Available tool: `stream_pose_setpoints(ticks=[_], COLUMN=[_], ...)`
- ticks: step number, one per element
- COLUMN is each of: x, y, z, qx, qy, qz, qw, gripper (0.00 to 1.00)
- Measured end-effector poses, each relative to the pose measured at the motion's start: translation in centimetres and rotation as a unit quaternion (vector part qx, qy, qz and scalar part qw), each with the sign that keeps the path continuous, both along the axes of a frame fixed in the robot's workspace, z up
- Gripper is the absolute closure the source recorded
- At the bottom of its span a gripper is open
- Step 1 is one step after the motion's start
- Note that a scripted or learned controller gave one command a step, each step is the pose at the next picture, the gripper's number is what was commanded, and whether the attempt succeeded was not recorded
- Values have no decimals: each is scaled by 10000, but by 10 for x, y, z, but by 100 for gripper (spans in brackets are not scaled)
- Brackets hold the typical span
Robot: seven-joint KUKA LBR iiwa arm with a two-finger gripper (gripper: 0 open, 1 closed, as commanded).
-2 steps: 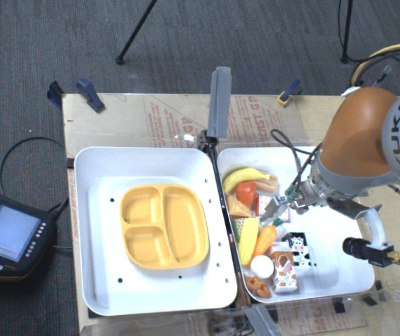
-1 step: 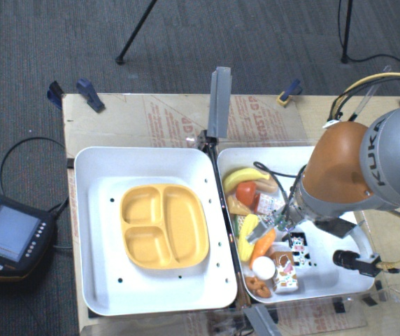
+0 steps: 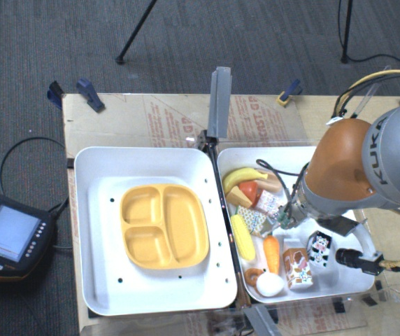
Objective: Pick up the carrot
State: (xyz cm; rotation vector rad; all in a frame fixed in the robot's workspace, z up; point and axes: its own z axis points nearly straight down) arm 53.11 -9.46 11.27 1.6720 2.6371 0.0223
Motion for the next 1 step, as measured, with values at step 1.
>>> stream_pose_setpoints(ticks=[1], x=[-1], y=[0], z=[-1], qx=[1], qy=[12], qz=[-2], qw=[10000], gripper=[0])
